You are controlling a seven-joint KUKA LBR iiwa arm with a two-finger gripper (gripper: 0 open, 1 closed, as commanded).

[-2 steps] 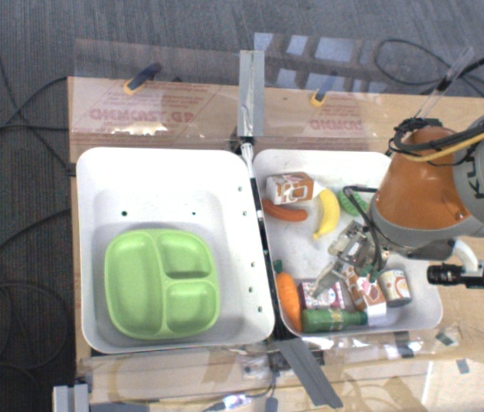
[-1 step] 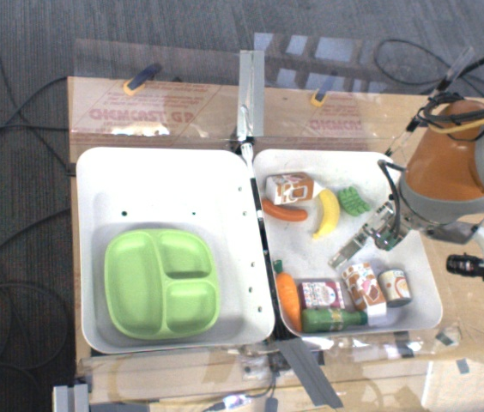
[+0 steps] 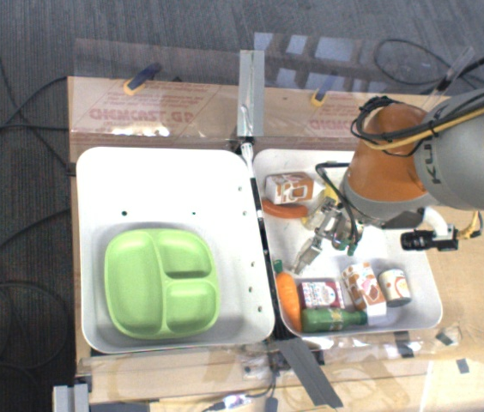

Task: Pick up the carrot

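The carrot (image 3: 287, 293) is a short orange piece lying at the front left corner of the right bin (image 3: 422, 312), against the bin's left wall. My gripper (image 3: 324, 247) hangs over the middle of that bin, up and to the right of the carrot and apart from it. It looks open, with nothing between its fingers (image 3: 309, 253). The orange wrist band (image 3: 388, 157) sits above it toward the back right.
Beside the carrot are a red box (image 3: 320, 293), a green bottle (image 3: 333, 319), a red and white carton (image 3: 362, 286) and a small can (image 3: 395, 287). A brown carton (image 3: 288, 189) lies at the bin's back left. The left bin (image 3: 139, 178) holds a green divided plate (image 3: 163, 281).
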